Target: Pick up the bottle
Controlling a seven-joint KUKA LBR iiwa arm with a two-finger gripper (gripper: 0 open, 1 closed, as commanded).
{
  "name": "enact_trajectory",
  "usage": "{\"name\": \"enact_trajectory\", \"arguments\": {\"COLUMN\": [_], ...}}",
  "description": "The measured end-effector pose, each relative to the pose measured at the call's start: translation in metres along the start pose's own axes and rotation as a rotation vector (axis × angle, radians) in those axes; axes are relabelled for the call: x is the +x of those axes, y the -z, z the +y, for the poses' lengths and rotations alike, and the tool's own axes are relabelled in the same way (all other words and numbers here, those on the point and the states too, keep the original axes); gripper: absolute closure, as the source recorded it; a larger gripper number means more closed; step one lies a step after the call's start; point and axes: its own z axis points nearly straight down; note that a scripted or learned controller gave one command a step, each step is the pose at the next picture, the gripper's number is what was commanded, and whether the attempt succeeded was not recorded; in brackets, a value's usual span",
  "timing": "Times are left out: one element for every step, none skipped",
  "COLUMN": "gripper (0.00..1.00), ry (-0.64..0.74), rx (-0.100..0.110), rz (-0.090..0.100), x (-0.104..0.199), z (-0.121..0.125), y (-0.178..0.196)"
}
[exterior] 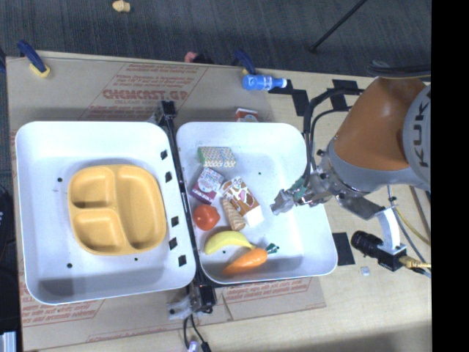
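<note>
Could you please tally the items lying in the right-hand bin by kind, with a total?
Fruit and vegetables: 3 (tomato, banana, carrot)
Snack packets: 3 (checked packet, purple packet, ice-cream-print packet)
Total: 6

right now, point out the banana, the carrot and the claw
banana [226,241], camera view, middle of its yellow curve
carrot [245,260], camera view, middle of its orange body
claw [283,202], camera view, at its fingertips

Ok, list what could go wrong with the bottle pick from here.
1. The gripper sits over the right bin, while the blue bottle lies outside it on the bench; a grasp here would likely miss it.
2. The bottle lies on its side and may roll when touched.
</note>
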Motion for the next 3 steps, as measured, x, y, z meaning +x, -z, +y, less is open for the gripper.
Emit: {"name": "enact_trajectory", "arguments": {"gripper": [1.0, 1.0, 1.0], "ry": [-0.087, -0.094, 0.071], "rx": [-0.003, 0.0, 0.001], "rz": [-0.003, -0.002, 0.0], "x": [0.041, 0.077, 0.112], "z": [0.011, 0.019, 0.028], "y": [0.018, -0.021, -0.027]}}
